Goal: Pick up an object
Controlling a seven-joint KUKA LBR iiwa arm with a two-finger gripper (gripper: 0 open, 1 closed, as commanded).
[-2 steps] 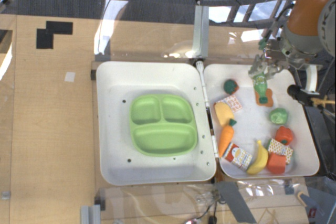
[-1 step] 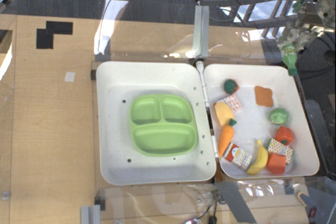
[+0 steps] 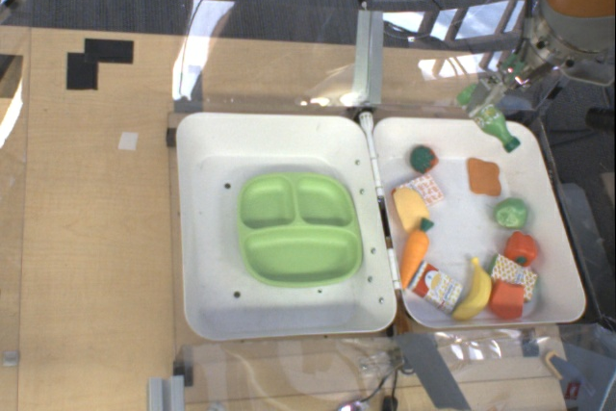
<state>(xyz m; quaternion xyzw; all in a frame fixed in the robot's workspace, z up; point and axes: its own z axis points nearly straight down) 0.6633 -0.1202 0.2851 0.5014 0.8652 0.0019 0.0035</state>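
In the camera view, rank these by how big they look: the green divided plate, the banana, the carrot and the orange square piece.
1. green divided plate, by far the largest.
2. banana and carrot: they look about alike in length, so I won't rank them.
3. orange square piece, smallest.

Bright, even; glare on clear panels (image 3: pixel 202 43).

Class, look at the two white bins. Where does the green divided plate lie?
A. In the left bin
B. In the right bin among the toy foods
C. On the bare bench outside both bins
A: the green divided plate lies flat in the left bin, while the toy foods, such as the banana and carrot, lie in the right bin.
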